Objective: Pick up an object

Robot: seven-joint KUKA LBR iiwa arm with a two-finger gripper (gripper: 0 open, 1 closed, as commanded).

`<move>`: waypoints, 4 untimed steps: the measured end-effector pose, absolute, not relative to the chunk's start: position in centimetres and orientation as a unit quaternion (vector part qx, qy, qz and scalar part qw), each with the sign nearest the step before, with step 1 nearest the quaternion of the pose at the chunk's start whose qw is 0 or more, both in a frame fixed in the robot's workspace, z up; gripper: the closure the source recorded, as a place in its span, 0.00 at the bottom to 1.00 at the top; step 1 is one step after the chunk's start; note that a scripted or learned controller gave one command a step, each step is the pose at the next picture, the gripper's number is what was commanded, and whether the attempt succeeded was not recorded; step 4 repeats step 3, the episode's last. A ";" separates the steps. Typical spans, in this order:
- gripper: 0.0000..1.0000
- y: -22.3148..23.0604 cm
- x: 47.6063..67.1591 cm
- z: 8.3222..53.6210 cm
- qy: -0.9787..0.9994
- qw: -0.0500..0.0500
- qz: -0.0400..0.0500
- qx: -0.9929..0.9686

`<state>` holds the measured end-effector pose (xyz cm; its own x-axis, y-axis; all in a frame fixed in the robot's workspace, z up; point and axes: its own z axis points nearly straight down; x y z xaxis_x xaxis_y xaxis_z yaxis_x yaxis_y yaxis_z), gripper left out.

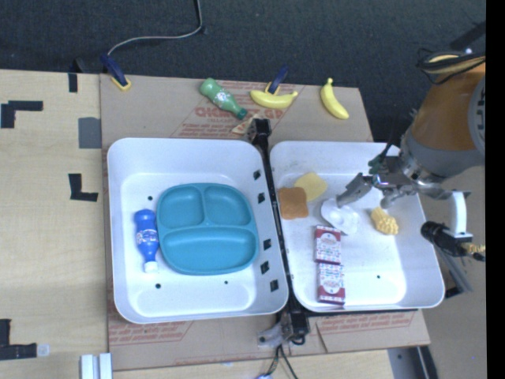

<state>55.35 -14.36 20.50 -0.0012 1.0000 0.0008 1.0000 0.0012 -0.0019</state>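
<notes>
Gripper (372, 192) over right bin (410, 290), fingers spread apart, holding nothing. White object (339, 215) at its 8 o'clock, just beside; corn (385, 222) at 5 o'clock.

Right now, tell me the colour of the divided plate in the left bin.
The divided plate is turquoise blue, seen clearly in the camera view.
</notes>
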 end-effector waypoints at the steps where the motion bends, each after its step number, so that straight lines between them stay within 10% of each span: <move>1: 0.00 -12.0 52.2 11.2 -0.707 0.002 0.001 -0.707; 2: 0.00 -9.7 49.2 8.6 -0.707 -0.002 -0.001 -0.708; 3: 1.00 -9.8 49.2 9.6 -0.706 -0.003 -0.001 -0.708; 4: 1.00 -9.8 49.2 9.6 -0.706 -0.003 -0.001 -0.708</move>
